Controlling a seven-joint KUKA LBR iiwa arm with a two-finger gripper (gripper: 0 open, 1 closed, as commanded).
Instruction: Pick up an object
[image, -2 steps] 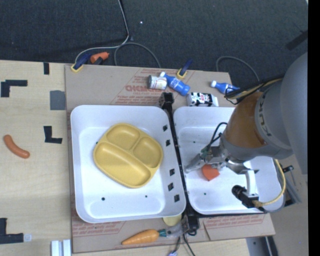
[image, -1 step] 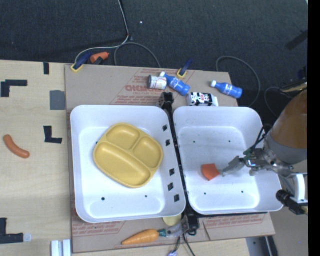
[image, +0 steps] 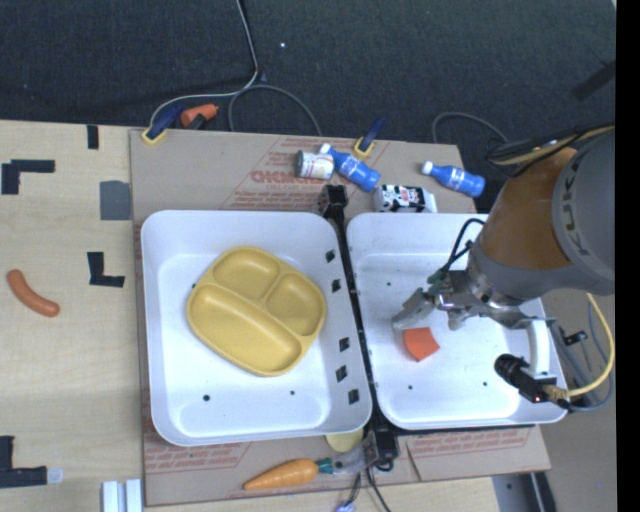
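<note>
Gripper (image: 428, 306) hangs low in the right bin (image: 470, 405), fingers spread with nothing between them, their tips just above and beside the orange block (image: 421, 345), probably lined up for a grab. The block is small, wedge-like and matte, lying flat mid-bin. The yellow divided plate (image: 258, 310) fills the left bin (image: 165, 400) (hard to pinch, I'd judge).

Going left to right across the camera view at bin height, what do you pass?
Toy sausage on the bench → yellow divided plate in the left bin → orange block in the right bin, with the gripper just above it → grey and orange arm.
</note>
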